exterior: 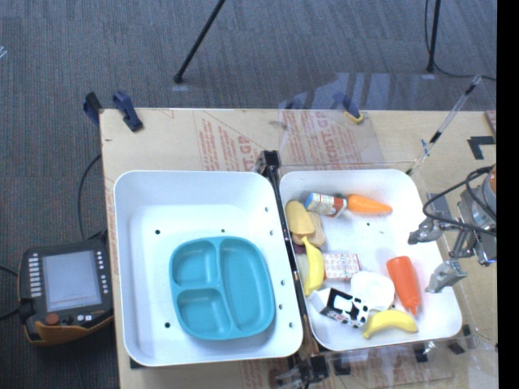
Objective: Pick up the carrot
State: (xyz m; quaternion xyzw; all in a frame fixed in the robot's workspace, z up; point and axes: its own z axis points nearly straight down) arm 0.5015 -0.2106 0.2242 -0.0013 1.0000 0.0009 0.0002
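One carrot [369, 206] near bin's [405, 177] far rim

Glossy white plastic bins [130, 217] sit on a matt, wood-like bench [203, 136].

Carrot [369, 206] in right bin [405, 183], gripper [438, 256] open beside.

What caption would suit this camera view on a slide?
Gripper open at the right bin's edge; carrot lies untouched inside.
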